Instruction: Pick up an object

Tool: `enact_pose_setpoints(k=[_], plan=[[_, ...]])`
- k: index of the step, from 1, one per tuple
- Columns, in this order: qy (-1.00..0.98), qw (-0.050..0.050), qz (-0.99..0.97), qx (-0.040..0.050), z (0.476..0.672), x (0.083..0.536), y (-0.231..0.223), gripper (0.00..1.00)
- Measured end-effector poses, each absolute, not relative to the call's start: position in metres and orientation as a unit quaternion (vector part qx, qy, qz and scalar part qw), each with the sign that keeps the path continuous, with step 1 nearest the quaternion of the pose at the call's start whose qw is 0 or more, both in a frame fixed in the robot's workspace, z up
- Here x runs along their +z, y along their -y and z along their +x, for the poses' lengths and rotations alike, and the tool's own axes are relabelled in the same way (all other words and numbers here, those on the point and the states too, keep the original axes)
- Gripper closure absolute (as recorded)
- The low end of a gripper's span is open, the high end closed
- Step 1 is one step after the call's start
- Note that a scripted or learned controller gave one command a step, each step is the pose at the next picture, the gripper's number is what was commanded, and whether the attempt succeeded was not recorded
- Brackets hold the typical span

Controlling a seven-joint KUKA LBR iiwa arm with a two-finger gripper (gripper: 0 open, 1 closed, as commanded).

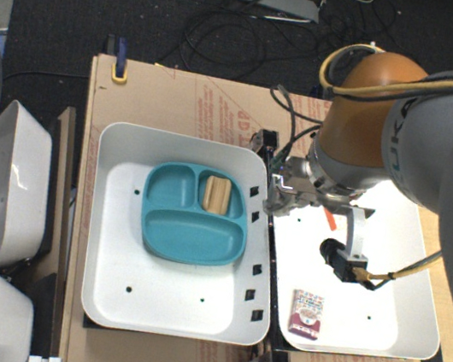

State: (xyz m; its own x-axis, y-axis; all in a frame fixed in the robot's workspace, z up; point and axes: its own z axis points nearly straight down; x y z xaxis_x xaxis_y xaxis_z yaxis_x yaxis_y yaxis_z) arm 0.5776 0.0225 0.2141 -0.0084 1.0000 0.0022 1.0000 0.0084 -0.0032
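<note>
Two candidates offer themselves for the pick, and we take them relative to the teal plate, which lies in the middle of the left bin. A wooden block sits in the plate's upper right compartment, lying flat and clear of the other compartments. It looks rigid and squarish, so we judge it the easier grasp: we would come straight down over it, line the closing direction up across its narrow width, and keep clear of the compartment ridges so nothing catches on the plate.

Just right of the plate, over the wall where the two bins meet, we see the gripper under the bulk of the arm. Its metal parts are crowded by cables and the wrist above, so we cannot tell whether it is released or clenched, and we see nothing held in it. We also cannot tell whether it touches the bin wall or hangs above it.

Farther right of the plate, in the right bin, an orange-red piece peeks out beneath the wrist, too hidden to name. Right of the plate and lower, a small printed packet lies flat on the bin floor, near the shared wall. Being thin and flat, it seems to us likelier to slip from a pinch, so we would press low and close slowly if we choose it.
</note>
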Motion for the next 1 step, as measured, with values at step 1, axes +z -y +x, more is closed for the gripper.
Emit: enact_pose_setpoints(k=[1], plan=[[0.71,0.001,-0.704,0.0,0.5698,0.2134,-0.0733,1.0]])
